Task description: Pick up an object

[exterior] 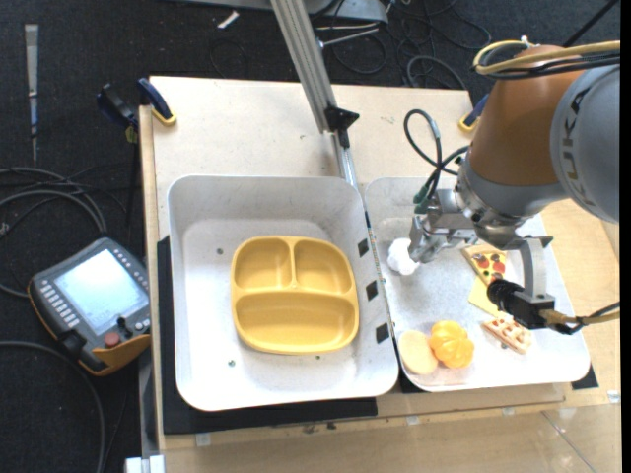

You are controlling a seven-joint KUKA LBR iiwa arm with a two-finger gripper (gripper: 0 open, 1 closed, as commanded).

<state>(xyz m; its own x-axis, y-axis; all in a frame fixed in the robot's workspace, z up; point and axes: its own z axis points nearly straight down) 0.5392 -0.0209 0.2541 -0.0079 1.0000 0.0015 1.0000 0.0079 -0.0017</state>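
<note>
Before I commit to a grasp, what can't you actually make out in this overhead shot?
- Gripper: fingers blocked by the wrist, so their state is unclear.
- White object: touching the gripper or just beside it, cannot tell.
- Right bin: the arm hides much of its upper part.
- Pizza slice: partly behind the gripper's black bracket.

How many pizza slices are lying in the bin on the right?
2. One pizza slice lies just right of the hand, partly under the arm. The other pizza slice lies nearer the front edge, right of the orange fruit. The arm may hide more.
</note>
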